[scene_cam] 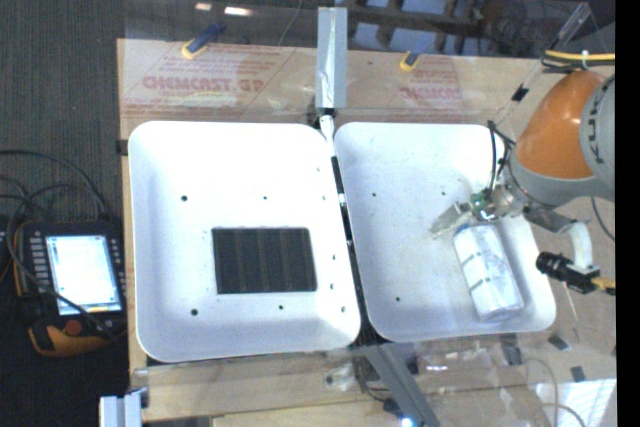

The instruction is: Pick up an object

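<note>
Bench (150, 75): wooden top carrying two shallow white bins side by side; a clear sheet with red lettering lies along its 12 o'clock edge.
Left bin (160, 165): holds one dark ribbed rectangular pad (264, 260), flat on the floor a little toward 6 o'clock of the bin's centre; well apart from the arm.
Right bin (400, 155): holds the task's thing, a pale translucent bottle (488, 270), in the 4 o'clock quarter, close to the bin's right wall.
Bottle, long axis: lying on its side, running roughly from 11 o'clock to 5 o'clock; the narrower neck end appears to point toward 11 o'clock, the broad base toward 5 o'clock.
Arm (565, 140): grey with an orange band, entering at 3 o'clock and reaching over the right bin's right rim.
Gripper (468, 212): low in the right bin, at the bottle's 11 o'clock end, touching it or just beside it.
Fingers: small and partly blurred; whether they stand apart or together cannot be told, and no object is visibly between them.
Key relation: the bottle's body lies toward 5 o'clock from the gripper, so the tool sits over the neck end, not the middle.
Judgement: a secure grasp likely calls for closing across the short axis, nearer mid-body.
Risk: the smooth round bottle may roll or slip.
</note>
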You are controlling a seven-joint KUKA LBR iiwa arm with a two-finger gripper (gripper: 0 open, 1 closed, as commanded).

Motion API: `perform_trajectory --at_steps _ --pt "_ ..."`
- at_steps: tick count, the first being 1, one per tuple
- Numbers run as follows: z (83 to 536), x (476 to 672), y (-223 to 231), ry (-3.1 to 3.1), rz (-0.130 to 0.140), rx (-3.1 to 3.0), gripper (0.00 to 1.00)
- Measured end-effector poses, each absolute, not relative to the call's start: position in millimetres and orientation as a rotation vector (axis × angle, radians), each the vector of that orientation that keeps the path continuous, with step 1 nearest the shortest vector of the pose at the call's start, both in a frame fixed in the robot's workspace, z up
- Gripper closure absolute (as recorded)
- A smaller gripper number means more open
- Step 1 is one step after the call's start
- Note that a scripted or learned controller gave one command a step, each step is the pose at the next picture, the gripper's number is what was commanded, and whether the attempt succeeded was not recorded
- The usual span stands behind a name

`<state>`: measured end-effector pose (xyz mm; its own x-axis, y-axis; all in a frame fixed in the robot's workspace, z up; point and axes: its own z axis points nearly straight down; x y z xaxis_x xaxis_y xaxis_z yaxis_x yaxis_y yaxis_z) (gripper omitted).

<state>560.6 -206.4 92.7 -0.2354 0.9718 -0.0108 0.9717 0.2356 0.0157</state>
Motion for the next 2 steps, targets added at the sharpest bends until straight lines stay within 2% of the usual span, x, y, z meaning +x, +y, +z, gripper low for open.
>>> perform_trajectory --at_steps 1,2 --pt "98.8 520.2 -214.4 2.436 0.038 1.9 0.0" --pt "101.4 514.9 -182.7 2.572 0.035 1.678 0.0"
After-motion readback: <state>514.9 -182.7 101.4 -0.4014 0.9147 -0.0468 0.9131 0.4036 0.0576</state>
